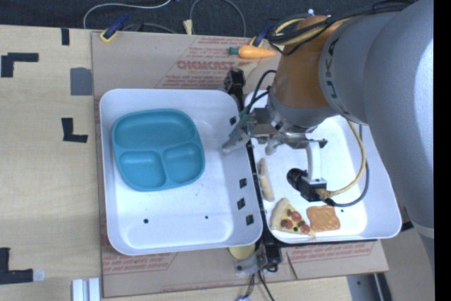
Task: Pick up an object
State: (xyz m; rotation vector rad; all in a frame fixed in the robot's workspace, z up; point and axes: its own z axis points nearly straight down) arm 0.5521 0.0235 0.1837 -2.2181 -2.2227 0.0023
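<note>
partly hidden tool (pixel 271 141), arm (pixel 310 74) covering bin (pixel 377 218)

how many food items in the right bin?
3: banana by the bin's left wall, pizza slice at the front, toast right of the pizza. The arm may hide more.

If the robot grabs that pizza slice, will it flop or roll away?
The pizza slice looks like a moulded toy, so it is probably stiff and light rather than floppy. It lies flat in the right bin, so it is unlikely to roll. Its thin wedge shape may slip from the gripper.
</note>
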